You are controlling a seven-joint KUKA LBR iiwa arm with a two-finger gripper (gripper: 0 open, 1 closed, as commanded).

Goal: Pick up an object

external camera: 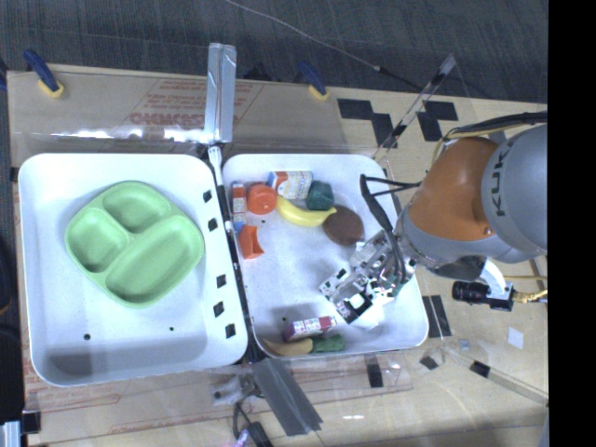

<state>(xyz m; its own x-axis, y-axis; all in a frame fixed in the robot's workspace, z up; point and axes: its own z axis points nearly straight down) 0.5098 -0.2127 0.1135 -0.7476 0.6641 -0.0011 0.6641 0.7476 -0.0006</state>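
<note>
Camera view: arm (466,203) bends low over right bin (400,329); whether its fingers (358,291) are spread, I cannot tell.

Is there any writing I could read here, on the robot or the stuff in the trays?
"KU": grey arm, the letters cut off at the picture's edge.
Red print on the clear sheet behind the bins: too blurred to read.
Labels on the bottle and the small packet: too small to read.
</note>
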